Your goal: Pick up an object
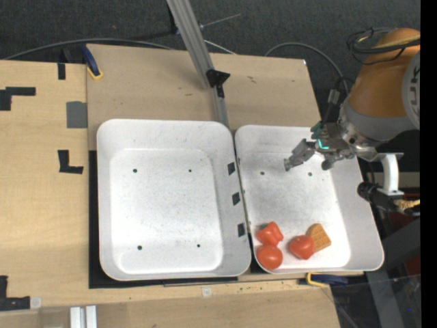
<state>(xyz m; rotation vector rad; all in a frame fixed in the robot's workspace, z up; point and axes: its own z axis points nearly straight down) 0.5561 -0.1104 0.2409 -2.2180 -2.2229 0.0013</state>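
— Where's the tool [311,156]?
— Over the right bin [341,190], near its far end, fingers spread apart, holding nothing.
— And the objects?
— Three red pieces [270,235] and a tan block [319,236] cluster at the bin's near edge, well apart from it.

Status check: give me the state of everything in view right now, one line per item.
Gripper: over the right bin's upper part, nothing between its fingers.
Right bin: holds four items along its bottom edge.
Three red objects: lying loose, clustered.
Tan block: beside the rightmost red object.
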